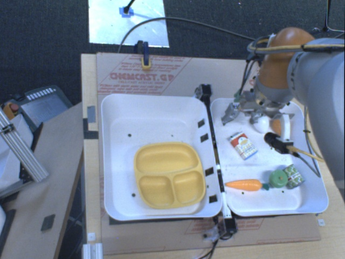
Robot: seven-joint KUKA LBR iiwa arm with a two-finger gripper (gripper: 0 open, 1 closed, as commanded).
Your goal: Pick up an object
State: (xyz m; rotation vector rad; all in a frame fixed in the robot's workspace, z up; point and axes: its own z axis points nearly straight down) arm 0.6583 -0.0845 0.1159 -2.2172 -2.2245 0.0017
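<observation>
The right bin (310,201) holds several small things. A small red and white box (242,145) lies near its middle. An orange carrot (243,185) lies along the front, with a green round toy (279,178) and a green patterned piece (294,175) to its right. A white egg-shaped object (261,124) and an orange object (275,125) sit near the back, partly hidden by the wrist. My gripper (233,114) hangs low over the bin's back left part, above and left of the box, with nothing seen in it.
A yellow divided plate (168,174) lies in the left bin (116,144). A black divider with clips (210,139) runs between the bins. The grey arm (318,80) covers the right bin's back right corner. A clamp (144,54) stands behind the left bin.
</observation>
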